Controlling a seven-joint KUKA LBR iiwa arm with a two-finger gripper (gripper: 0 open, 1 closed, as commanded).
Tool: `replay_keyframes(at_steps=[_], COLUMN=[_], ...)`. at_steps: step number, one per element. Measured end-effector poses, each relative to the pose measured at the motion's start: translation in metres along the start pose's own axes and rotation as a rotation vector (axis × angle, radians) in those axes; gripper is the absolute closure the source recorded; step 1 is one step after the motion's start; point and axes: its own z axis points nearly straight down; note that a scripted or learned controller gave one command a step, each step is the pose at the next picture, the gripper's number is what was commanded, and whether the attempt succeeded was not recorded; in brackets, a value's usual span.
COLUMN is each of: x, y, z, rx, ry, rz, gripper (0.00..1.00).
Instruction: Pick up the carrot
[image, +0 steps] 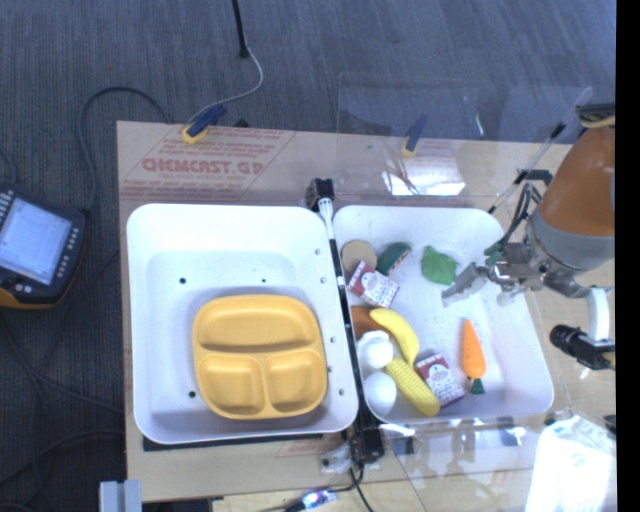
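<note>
Two bins: both sit side by side on the counter (140, 165), one at centre left of the frame, one at centre right.
Left bin (165, 235): holds a yellow divided tray (260, 355) lying flat in its lower middle.
Right bin (520, 340): crowded along its left wall with a banana (397, 333), a corn cob (410, 385), two white eggs (378, 370), small red-and-white cartons (378, 290) and a green piece (437, 265) nearer the top.
Carrot (472, 352): lies on the bin floor at the lower right of the right bin, orange body pointing up the frame, dark green top at its lower end, apart from the other items, with a carton just to its left.
Gripper (468, 283): hangs above the upper right part of the right bin, up-frame of the carrot and not touching it; its fingers look spread apart with nothing between them.
Progress: judged from this, the pick is not yet made; the carrot rests untouched.
What is left: bringing the gripper over the carrot, lowering, closing across its narrow body and lifting.
Handling guess: smooth, tapered shape, so it may slip if gripped near the tip.
</note>
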Motion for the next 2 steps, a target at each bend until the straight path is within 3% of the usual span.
replay_keyframes(at_steps=[1, 2], x=[-0.0331, -0.0331], y=[-0.0118, -0.0143], z=[0.0954, 0.0902], rx=[-0.006, 0.003], ry=[0.004, 0.004], rz=[0.099, 0.101], gripper=[0.0, 1.0])
